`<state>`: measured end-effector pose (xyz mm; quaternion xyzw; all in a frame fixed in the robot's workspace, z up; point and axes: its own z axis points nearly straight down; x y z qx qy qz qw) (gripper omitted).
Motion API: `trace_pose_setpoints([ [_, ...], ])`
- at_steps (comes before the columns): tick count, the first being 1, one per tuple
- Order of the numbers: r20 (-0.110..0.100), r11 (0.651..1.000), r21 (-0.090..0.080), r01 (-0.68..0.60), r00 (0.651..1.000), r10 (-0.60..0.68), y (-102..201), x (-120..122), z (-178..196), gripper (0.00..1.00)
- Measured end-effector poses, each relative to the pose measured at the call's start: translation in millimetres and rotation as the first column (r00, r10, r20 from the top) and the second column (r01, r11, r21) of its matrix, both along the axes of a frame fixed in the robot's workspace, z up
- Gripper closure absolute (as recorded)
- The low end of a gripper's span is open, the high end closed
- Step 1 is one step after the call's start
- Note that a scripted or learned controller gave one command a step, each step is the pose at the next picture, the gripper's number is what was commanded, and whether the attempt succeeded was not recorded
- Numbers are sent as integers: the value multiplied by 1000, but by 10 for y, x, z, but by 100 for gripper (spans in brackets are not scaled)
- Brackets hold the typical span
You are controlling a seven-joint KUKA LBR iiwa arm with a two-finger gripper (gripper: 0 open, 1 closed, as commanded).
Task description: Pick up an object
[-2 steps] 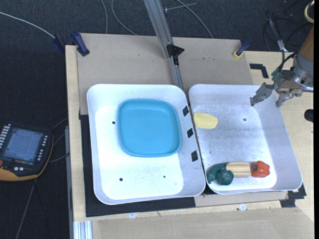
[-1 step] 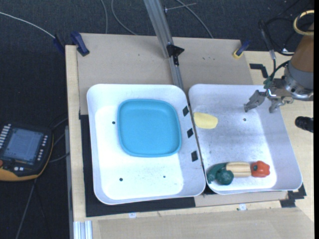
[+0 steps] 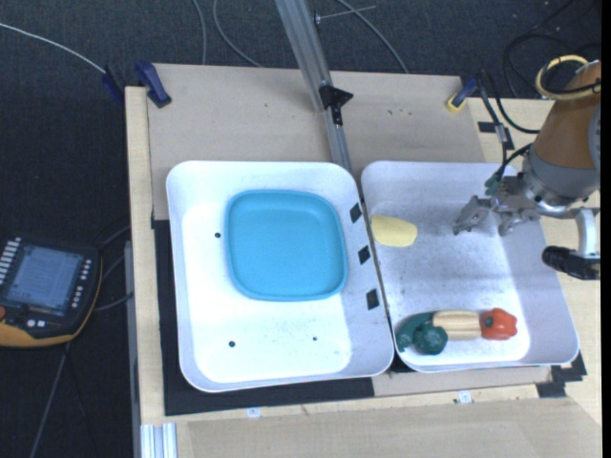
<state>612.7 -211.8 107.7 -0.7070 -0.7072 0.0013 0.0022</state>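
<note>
The pale wooden table (image 3: 239, 113) carries 2 shallow white bins side by side, the left bin (image 3: 196, 351) and the right bin (image 3: 554, 327), touching along their inner edges, with a black mat (image 3: 172, 389) showing under the left bin's near edge.

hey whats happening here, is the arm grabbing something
Not yet. The gripper hangs over the right bin, toward its back, with nothing between its fingers. A yellow piece lies at that bin's left wall, and a green piece, a tan piece and a red piece sit in a row along its front edge. The left bin holds a blue plate.
</note>
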Motion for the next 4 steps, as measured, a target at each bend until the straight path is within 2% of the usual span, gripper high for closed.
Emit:
trace_pose_setpoints([
  [1,7,1000,-2,0,1000,0,-3,21,144,100],
  [3,11,1000,-3,0,1000,0,37,15,1119,100],
  [4,6,1000,0,-4,1000,4,533,-132,1179,100],
])
